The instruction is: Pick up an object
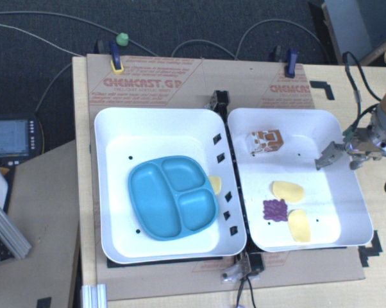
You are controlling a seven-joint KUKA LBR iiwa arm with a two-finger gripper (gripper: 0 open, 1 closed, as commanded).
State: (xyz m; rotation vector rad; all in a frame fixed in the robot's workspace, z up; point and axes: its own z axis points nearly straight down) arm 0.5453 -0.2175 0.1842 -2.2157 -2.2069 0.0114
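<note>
From the fixed overhead camera, two shallow white bins sit side by side on a board across the middle of the frame. The left bin (109, 172) holds a blue divided tray (172, 196) lying flat in its lower half, and a small yellow piece (215, 185) peeks out at the tray's right edge, tucked partly under it, which would make it an awkward thing to grasp. The right bin (347, 201) carries the likelier candidates for the task: a brown and white patterned item (266, 141) in its upper left part, a pale yellow oval piece (288, 190) near its centre, a purple lumpy object (275, 210) just below and left of that, and a second yellow piece (299, 225) just beside the purple one toward the bin's lower edge. These all lie loose and apart from the walls, so each looks open to a descent from above. The gripper (337, 154) comes in at the right edge of the frame, over the right bin's upper right part, well apart from every object there. Its grey fingers (326, 160) appear spread, with nothing between them, a posture that suits an approach rather than a carry. My judgement is that no pick has begun yet, and the arm must travel left and down toward the chosen item.
</note>
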